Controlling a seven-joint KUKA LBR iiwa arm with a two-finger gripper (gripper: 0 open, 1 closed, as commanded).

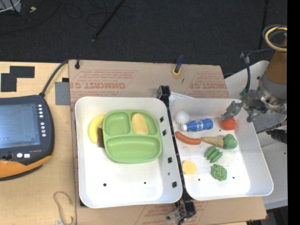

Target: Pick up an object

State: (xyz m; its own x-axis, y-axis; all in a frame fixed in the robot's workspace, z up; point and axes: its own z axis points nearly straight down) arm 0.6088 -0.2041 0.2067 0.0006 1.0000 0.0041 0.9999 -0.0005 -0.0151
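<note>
Gripper (243,110) hangs over the right bin's (262,172) far corner, fingers spread, partly hiding a red-orange object (228,123).

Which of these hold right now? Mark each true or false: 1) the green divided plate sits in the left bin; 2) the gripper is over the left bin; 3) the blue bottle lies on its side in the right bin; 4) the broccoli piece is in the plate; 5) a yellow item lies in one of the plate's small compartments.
1) True: the green divided plate sits in the left bin.
2) False: the gripper is over the right bin, beside a red-orange item.
3) True: the blue bottle lies on its side there.
4) False: the broccoli piece lies on the right bin's floor.
5) True: a yellow item lies in the plate's upper right compartment.
</note>
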